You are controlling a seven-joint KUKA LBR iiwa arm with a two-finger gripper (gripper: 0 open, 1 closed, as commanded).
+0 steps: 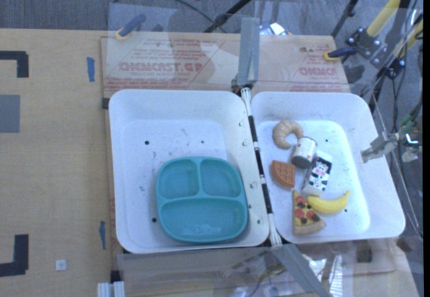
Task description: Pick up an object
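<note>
The right bin (356, 121) holds several small toy foods. A tan croissant (289, 132) lies at the back, with a small silver can (304, 152) tipped on its side just in front of it. A brown waffle (283, 173) lies to the can's left. A black-and-white carton (317, 176) lies between the can and a yellow banana (329, 202). A pizza slice (306, 216) rests at the front, touching the banana.
The left bin (134, 128) holds a teal divided plate (200, 199) towards its front. A ridge (255, 154) separates the two bins. Stands, cables and a grey bracket (377, 148) crowd the right side beyond the bin's rim.
</note>
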